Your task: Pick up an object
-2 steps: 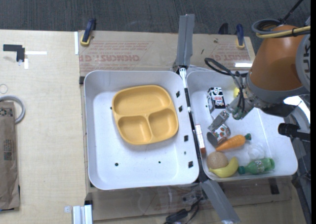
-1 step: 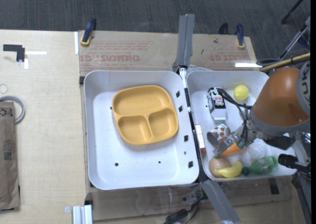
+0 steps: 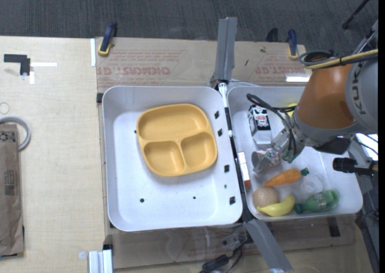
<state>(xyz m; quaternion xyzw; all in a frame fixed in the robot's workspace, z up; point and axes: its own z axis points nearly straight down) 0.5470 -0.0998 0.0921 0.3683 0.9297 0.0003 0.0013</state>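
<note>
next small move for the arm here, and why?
Probably a short descent toward the orange plastic carrot. The end effector hovers in the right white bin just above-left of it, with nothing seen between its fingers.

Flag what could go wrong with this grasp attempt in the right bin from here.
The gripper sits low among crowded items: the carrot, banana and green bottle lie close together, so it may nudge neighbours or pinch two at once. The carrot looks smooth and tapered and could slip. Cables near the wrist could snag.
</note>
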